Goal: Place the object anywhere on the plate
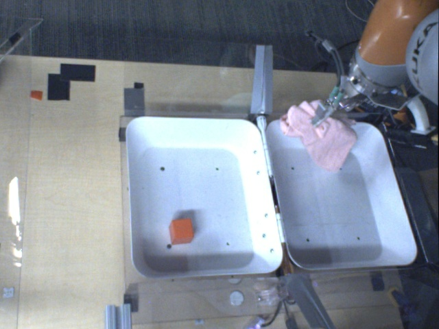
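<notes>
One pink cloth (321, 140) pinched by gripper (328, 112) at right bin (343, 252) far edge; floppy, thin pinch, might slip out.

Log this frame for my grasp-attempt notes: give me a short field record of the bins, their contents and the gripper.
left bin: holds an orange block near its front
right bin: pink cloth at its back left corner, partly over the rim
gripper: at the cloth's top, fingers pinching a raised fold
arm: reaches in from the right
plate: none recognisable
</notes>
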Robot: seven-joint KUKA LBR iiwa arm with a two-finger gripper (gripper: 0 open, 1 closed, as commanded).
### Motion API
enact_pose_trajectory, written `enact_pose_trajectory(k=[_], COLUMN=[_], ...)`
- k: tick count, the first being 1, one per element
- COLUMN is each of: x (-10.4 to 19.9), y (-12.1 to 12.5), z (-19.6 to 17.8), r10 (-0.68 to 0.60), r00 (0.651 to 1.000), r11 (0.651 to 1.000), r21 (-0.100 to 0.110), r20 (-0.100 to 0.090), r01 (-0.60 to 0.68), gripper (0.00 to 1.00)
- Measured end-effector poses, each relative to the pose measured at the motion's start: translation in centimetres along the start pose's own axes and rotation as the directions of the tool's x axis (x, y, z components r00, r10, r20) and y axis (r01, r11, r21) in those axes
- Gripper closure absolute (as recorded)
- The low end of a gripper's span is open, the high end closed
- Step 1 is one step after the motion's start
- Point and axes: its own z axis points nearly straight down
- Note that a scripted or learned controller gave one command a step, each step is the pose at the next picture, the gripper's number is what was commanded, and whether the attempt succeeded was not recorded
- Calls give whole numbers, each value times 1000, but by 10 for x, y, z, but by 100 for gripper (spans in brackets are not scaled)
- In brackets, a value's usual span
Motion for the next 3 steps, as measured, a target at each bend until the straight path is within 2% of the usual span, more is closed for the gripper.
enact_pose_trajectory(k=[1, 2, 3], x=[52, 94, 139], y=[18, 36, 66], z=[0, -6, -15], r10=[-394, -722, -876], r00=[919, 692, 483], r11=[919, 692, 483], r21=[-1, -3, -5], r20=[-2, 0, 2], r01=[394, 722, 876], gripper=[100, 100, 100])
